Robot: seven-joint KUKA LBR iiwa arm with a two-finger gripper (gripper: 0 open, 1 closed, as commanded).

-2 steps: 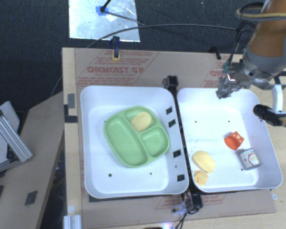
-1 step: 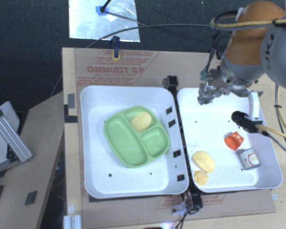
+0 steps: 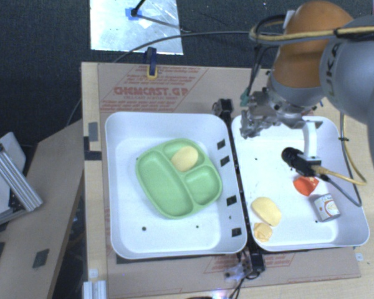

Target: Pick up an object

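Observation:
My gripper (image 3: 250,129) hangs over the far left corner of the right bin (image 3: 349,229), with nothing seen between its fingers. Near the bin's front left lie a yellow lemon-like piece (image 3: 266,210) and a smaller yellow piece (image 3: 262,232). A red-orange object (image 3: 306,185) and a small can with a pale label (image 3: 326,207) rest towards the right. All of them are well in front of the gripper.
The left bin (image 3: 124,229) holds a green divided tray (image 3: 162,195) with a yellow round piece (image 3: 185,159) in its far compartment. Black clips (image 3: 230,199) line the seam between the bins. The grey arm (image 3: 355,61) fills the upper right.

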